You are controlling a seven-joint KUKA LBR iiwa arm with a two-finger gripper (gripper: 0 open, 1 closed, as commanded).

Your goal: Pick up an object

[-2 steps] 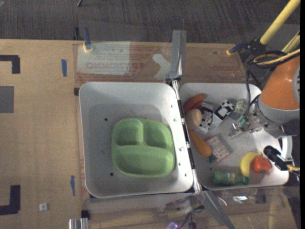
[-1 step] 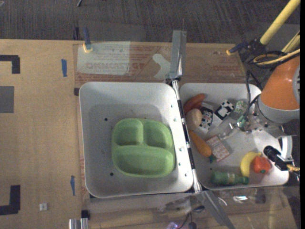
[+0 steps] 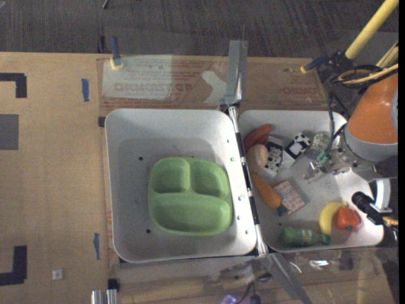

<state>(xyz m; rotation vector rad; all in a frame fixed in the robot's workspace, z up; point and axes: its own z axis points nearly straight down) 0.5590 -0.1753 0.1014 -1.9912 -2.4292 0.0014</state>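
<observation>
The right bin (image 3: 361, 236) holds several small objects. A red sausage (image 3: 259, 133) and a beige egg-shaped piece (image 3: 257, 156) lie at its left side, with an orange carrot (image 3: 268, 192) below them. Two black-and-white pieces (image 3: 273, 154) (image 3: 297, 145) sit near the middle. A pink patterned packet (image 3: 292, 196) lies beside the carrot. A yellow fruit (image 3: 328, 216), an orange-red pepper (image 3: 347, 218) and a green bottle (image 3: 304, 236) rest near the front. My gripper (image 3: 321, 159) hangs low over the bin's middle right, just right of the black-and-white pieces.
The left bin (image 3: 126, 138) bears a green divided plate (image 3: 189, 195). The arm's orange band (image 3: 377, 116) and cables occupy the right bin's far right corner. A metal divider (image 3: 235, 75) stands behind the bins. Cardboard bench lies to the left.
</observation>
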